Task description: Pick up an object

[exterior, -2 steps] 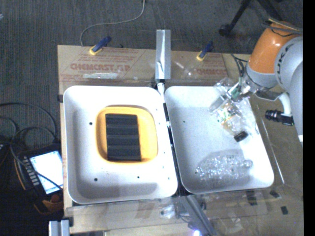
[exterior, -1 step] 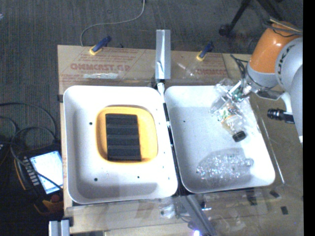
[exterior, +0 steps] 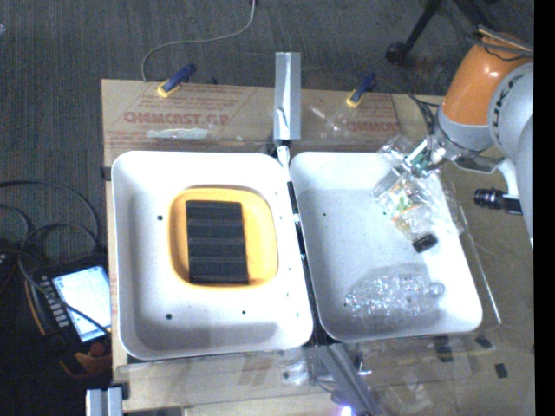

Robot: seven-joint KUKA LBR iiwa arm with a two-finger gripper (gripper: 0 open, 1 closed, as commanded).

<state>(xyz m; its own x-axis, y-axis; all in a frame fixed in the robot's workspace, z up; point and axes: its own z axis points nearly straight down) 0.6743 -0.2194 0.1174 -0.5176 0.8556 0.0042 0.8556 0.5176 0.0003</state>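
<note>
Reaching in over the far right corner of the right bin (exterior: 321, 232), the grey arm (exterior: 512, 120) with its orange band ended in a see-through gripper (exterior: 408, 193) that hung low above the bin's floor. Whether its fingers were spread or pressed together could not be told, since the clear parts blurred into one another against the white. Nothing could be made out between them. A small dark object (exterior: 424, 242) lay on the right bin's floor just nearer the camera than the gripper, apart from it as far as the view allowed. A crumpled clear plastic piece (exterior: 392, 294) (a flattened bottle, by its look) rested along the right bin's near wall, well apart from the gripper. Beside the right bin, touching it along the middle seam, stood the left bin (exterior: 139, 189), and in its centre sat a yellow tray (exterior: 182, 232) holding a black ribbed block (exterior: 217, 242). Beyond the right bin's far rim, a brown board (exterior: 217, 115) carried two blue-handled clamps (exterior: 176, 79), and an upright metal strip (exterior: 287, 94) rose at the seam.
</note>
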